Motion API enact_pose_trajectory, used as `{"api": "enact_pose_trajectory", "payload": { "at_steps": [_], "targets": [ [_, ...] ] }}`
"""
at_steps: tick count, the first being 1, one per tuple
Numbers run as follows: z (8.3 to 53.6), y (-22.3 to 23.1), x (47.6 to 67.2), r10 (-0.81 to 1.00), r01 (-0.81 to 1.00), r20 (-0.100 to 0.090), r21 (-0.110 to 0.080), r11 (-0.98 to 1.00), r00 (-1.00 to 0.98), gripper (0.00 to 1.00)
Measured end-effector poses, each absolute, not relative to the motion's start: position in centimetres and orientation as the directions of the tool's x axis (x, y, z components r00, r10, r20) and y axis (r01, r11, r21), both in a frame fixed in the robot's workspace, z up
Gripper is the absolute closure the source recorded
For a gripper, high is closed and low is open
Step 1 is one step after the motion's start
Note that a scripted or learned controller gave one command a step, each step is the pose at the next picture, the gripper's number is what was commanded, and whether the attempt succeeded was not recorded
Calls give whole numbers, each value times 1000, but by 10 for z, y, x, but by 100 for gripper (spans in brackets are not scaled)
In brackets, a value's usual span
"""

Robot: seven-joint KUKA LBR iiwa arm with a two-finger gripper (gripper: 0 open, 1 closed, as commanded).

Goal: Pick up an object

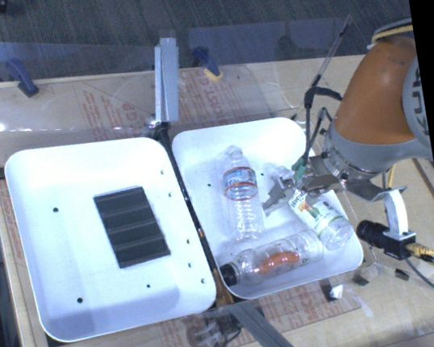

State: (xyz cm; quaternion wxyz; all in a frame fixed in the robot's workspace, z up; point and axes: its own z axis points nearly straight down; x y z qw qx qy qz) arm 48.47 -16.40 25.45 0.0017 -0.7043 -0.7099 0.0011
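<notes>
Gripper: seen in the camera view low over the right bin, at the bin's right-hand half; whether the fingers are apart or closed cannot be told, and nothing is seen held.

Arm: brought in from the right of the view, its orange band above the wrist lying over the bench edge beside the right bin.

Right bin: three clear plastic bottles are held in it.

Upright-lying bottle: laid near the bin's middle, cap toward the far rim, long axis running far-to-near; it is found just left of the gripper.

Labelled bottle: laid at the right wall, long axis slanted from upper left to lower right; it is just below and right of the gripper, and is judged the nearest candidate.

Bottom bottle: laid along the near rim, dark cap to the left, long axis across the view.

Left bin: a dark ribbed block is seen near its middle, well apart from the gripper.

Deciding relation: the labelled bottle's slanted axis is judged to require the closing line to be set across it.
</notes>
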Motion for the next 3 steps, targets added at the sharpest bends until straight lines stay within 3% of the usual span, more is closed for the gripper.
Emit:
{"api": "enact_pose_trajectory", "payload": {
  "at_steps": [1, 2, 3],
  "targets": [
    [153, -167, 533, 998, 998, 1, -5, 56, -56, 0],
    [92, -158, 602, 977, 977, 0, -1, 213, -213, 0],
    [103, -158, 602, 976, 976, -1, -2, 216, -216, 100]
  ]
}}
